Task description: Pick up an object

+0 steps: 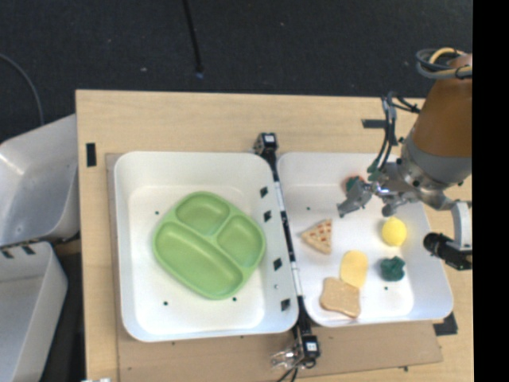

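In the camera view, the arm [440,134] is reaching in over the right bin [314,173], and its hand [368,197] is hanging above that bin's far part. The hand's state I cannot tell; dark parts are blurring together there and nothing is visibly caught in it.

Taking the lemon [393,231] as landmark: it is lying just below and right of the hand. A small red piece [353,185] is sitting up and left of the lemon, right beside the hand and partly hidden by it. The pizza slice [318,235] is lying well left of the lemon, the cheese [355,267] down and left of it, the bread [341,298] further below, touching the cheese, and the broccoli [391,268] straight below. The green plate [208,245] is resting in the left bin [127,213], far left of the lemon. Both bins are sitting on the surface [199,118].

Judging the risks: the hand is hovering between the red piece and the lemon, so a descent may be landing on neither. The round lemon would likely be rolling away from a glancing touch.
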You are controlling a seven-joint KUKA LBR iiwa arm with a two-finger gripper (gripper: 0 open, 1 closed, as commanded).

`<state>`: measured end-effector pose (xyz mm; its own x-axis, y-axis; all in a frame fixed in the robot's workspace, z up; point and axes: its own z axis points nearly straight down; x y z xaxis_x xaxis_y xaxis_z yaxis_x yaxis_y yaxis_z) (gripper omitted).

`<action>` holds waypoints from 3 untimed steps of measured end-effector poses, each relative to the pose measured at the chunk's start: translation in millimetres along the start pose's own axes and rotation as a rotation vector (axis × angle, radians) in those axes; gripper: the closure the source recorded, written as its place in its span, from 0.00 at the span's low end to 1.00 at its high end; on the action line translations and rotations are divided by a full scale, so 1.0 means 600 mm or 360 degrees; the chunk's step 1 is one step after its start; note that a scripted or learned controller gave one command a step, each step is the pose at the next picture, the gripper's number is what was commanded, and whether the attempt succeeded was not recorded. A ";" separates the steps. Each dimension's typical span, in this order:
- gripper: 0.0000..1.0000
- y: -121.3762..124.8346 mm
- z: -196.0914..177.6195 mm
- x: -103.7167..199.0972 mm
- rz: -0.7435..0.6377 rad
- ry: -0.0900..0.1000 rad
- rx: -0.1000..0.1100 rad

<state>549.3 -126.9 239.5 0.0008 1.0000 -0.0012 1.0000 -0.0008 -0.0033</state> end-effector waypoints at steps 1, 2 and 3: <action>0.00 -0.009 0.105 -0.002 0.0001 0.0001 0.0004; 0.00 0.005 0.191 -0.013 0.0002 0.0001 0.0001; 1.00 0.007 0.168 -0.014 0.0012 0.0000 -0.0009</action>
<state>553.4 -135.5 138.7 0.0083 1.0000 -0.0012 1.0000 -0.0083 0.0025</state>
